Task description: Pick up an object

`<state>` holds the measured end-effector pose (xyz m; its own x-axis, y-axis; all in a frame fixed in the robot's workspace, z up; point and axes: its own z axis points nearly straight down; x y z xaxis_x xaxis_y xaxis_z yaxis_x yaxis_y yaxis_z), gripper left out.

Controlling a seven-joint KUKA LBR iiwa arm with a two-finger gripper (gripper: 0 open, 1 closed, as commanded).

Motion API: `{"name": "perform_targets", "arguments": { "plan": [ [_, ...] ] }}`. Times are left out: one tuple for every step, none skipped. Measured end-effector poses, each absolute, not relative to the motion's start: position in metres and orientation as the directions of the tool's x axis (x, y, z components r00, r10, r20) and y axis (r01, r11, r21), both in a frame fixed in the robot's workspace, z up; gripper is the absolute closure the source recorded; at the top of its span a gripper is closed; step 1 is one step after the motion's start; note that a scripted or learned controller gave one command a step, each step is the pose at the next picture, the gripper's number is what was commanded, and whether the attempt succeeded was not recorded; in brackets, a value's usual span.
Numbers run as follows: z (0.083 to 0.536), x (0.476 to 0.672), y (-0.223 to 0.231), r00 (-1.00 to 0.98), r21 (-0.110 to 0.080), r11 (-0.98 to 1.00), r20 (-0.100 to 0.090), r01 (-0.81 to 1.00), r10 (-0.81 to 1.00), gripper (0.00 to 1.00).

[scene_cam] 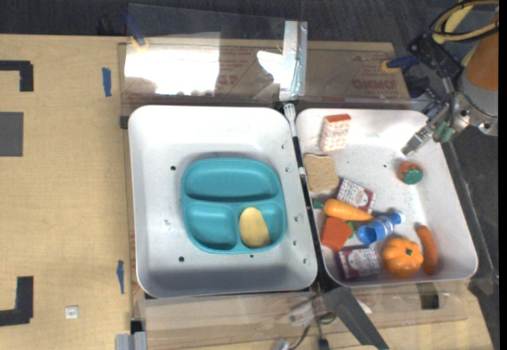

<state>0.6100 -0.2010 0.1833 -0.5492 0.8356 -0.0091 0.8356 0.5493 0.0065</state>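
Note:
The right bin (455,206) holds a jumble of toy food: a red-and-white carton (335,132) at the back, a slice of bread (321,173), a carrot (347,211), a blue bottle (378,227), an orange pumpkin (401,256), a sausage (428,248), a red packet (356,194) and a small red-and-green fruit (409,173). My gripper (414,144) hangs over the bin's back right part, just above and behind the small fruit, with nothing seen in it.
The left bin (154,206) carries a teal divided tray (202,218) with a yellow potato (254,227) in its front right compartment. A clear plastic sheet (214,63) stands behind the bins. Cables (463,12) trail at the upper right.

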Motion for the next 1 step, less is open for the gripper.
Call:
{"name": "perform_targets", "arguments": {
  "plan": [
    [0.2116,0.6057,-0.1006,-0.563,0.004,0.563,-0.001,0.826,0.826,1.00]
  ]
}}
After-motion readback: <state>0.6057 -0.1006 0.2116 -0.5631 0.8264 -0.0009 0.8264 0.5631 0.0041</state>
